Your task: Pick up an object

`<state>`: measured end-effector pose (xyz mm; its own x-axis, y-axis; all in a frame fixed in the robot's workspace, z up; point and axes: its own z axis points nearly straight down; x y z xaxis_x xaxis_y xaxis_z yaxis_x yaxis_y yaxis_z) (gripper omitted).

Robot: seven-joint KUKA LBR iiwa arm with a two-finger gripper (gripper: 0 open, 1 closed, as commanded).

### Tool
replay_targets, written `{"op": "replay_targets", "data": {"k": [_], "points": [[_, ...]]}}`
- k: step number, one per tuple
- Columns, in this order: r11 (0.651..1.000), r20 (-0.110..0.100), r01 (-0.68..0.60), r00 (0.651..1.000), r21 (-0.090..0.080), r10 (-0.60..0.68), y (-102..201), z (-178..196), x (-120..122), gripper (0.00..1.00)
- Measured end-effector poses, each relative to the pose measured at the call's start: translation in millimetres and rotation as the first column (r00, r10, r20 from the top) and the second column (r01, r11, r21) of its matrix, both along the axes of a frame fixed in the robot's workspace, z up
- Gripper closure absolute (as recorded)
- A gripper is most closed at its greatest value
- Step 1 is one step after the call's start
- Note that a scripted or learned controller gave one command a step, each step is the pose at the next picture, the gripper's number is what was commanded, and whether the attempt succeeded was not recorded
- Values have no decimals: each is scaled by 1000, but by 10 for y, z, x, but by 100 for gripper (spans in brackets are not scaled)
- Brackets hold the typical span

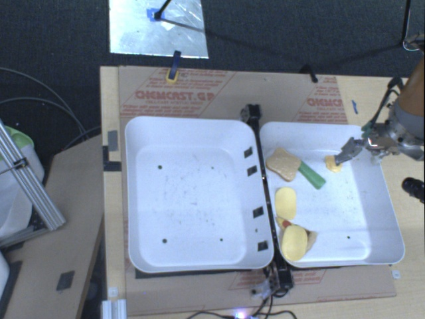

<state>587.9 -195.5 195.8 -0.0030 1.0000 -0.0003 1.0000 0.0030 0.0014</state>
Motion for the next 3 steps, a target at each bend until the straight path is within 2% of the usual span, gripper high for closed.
{"op": "replay_targets", "data": {"k": [1, 2, 3], "points": [[1000, -5, -6, 1000, 7, 6, 816, -1150, 51, 0], [1000, -6, 5, 1000, 1, -5, 626, -1120, -625, 0], [1000, 6, -5, 1000, 0, 5, 903, -1103, 55, 0]]}}
